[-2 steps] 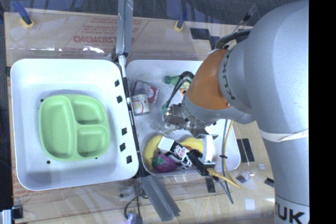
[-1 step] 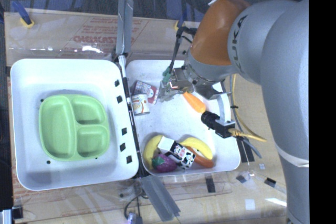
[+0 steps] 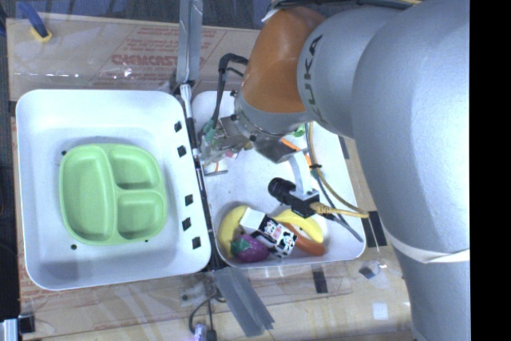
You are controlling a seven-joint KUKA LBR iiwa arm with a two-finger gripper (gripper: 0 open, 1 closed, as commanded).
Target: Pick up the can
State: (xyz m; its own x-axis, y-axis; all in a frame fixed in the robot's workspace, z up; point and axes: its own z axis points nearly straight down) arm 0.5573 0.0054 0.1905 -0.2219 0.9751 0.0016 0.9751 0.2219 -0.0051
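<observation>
**Grey Arm Crowds Right Bin in Hunt for Can**

A grey KUKA arm with an orange wrist band (image 3: pixel 279 68) leans over the right-hand shallow white plastic bin (image 3: pixel 351 247). Its two-finger gripper (image 3: pixel 217 141) sits low against the bin's left wall, close to the seam with the left-hand white bin (image 3: pixel 32 172). Whether the claw is released or clenched cannot be told; cables and the wrist obscure it.

The can's position is uncertain. A pale rounded shape (image 3: pixel 209 105) in the right bin's far left corner, just behind the gripper, may be it. Nothing is visibly held.

A can would likely be light, rigid and smooth-sided. It would be prone to slipping or rolling if nudged, and is best taken squarely across its round body rather than by a rim.

Room looks tight. The corner walls hem in the gripper on two sides, which probably leaves a straight lift as the cleanest way out. At the bin's near edge lie a yellow banana (image 3: pixel 230 224), a purple fruit-like lump (image 3: pixel 249 247), a small white box with black-and-white markings (image 3: pixel 275 234) and an orange item (image 3: pixel 313 245), all well apart from the gripper. A light green divided plastic plate (image 3: pixel 112 192) sits in the left bin.
</observation>
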